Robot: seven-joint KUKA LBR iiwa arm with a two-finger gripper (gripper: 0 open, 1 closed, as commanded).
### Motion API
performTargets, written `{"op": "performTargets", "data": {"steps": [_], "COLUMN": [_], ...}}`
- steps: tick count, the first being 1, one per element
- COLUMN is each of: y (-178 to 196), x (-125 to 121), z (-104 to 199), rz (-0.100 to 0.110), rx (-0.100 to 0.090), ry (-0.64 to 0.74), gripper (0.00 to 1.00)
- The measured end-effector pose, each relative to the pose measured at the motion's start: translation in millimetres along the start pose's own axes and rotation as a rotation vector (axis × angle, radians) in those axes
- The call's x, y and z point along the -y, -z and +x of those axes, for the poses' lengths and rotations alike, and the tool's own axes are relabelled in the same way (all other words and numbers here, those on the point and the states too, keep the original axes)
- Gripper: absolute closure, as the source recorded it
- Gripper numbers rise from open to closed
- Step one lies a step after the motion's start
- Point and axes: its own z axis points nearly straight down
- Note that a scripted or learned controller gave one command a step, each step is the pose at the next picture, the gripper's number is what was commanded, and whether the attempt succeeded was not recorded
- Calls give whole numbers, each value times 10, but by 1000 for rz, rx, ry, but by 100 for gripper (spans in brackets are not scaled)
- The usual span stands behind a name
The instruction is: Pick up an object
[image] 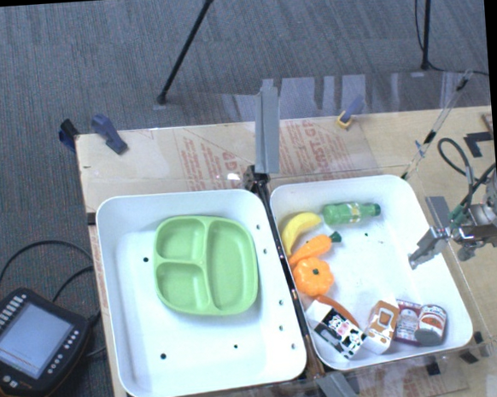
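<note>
One gripper (459,235): at the right rim of the right bin (402,191), just outside its wall
Jaw opening: too small and cluttered at the frame's edge to tell
Hold or contact: nothing seen in its grasp; well apart from every object in the bin
Nearest objects: dark-lidded red can (430,324) and red packet (408,321) touching in the front right corner, small juice carton (381,325) beside them
Front left of that bin: cow-print milk carton (339,329), tilted
Left wall of that bin: banana (299,228), toy carrot (311,248) and orange pumpkin (313,276), close together in a row
Back of that bin: green bottle (351,213), lying on its side
Left bin (122,332): green divided plate (207,265), flat, near the middle
Bench (168,161): pale board under clear film, blue clamp (107,132) at the back left, yellow clip (346,117) at the back
Room: grey carpet (49,63), tripod legs at the back, teach pendant (30,336) on the floor at the left
</note>
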Motion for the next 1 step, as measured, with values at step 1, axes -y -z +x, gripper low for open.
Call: {"op": "performTargets", "data": {"steps": [1], "y": [-1195], "x": [-664], "z": [641], "rz": [-1], "rx": [0], "ry": [441], "gripper": [0]}}
